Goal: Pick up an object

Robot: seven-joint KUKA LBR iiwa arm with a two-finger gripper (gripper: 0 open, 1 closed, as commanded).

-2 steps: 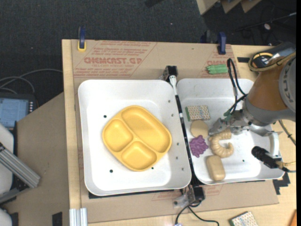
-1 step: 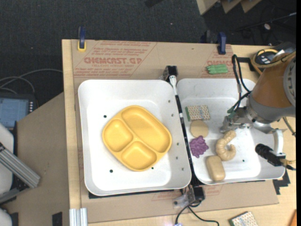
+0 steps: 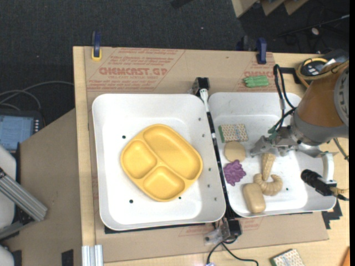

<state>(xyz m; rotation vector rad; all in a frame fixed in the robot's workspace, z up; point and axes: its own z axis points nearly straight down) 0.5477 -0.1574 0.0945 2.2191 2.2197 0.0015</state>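
**A:** Where's the gripper point(image 3: 270, 146)?

**B:** Over the right bin point(image 3: 294, 204), about mid-bin, with the arm point(image 3: 321, 107) coming in from the right.

**A:** Open or closed?

**B:** Cannot tell, the wrist hides it from this angle. Nothing is visibly held.

**A:** What's nearest?

**B:** The cone point(image 3: 268, 165). Its top end is just below the gripper, and I can't say whether they touch. It lies lengthwise, pointing toward the near edge.

**A:** And the rest of that bin?

**B:** The croissant point(image 3: 270, 185) is right at the cone's lower end, touching it or nearly. The loaf point(image 3: 254, 198) is beside the croissant on its left, by the near wall. The purple cluster point(image 3: 234, 172) is left of the cone. The tan lump point(image 3: 234, 150) is just above the cluster, and the patterned square point(image 3: 233, 132) is above that. All three run along the bin's left side.

**A:** Left bin point(image 3: 111, 121)?

**B:** One yellow plate point(image 3: 161, 162) with three compartments, sitting flat and roughly centred, turned at an angle.

**A:** Anything outside the bins?

**B:** A green piece point(image 3: 255, 82) on the bench point(image 3: 138, 65), just past the right bin's far edge.
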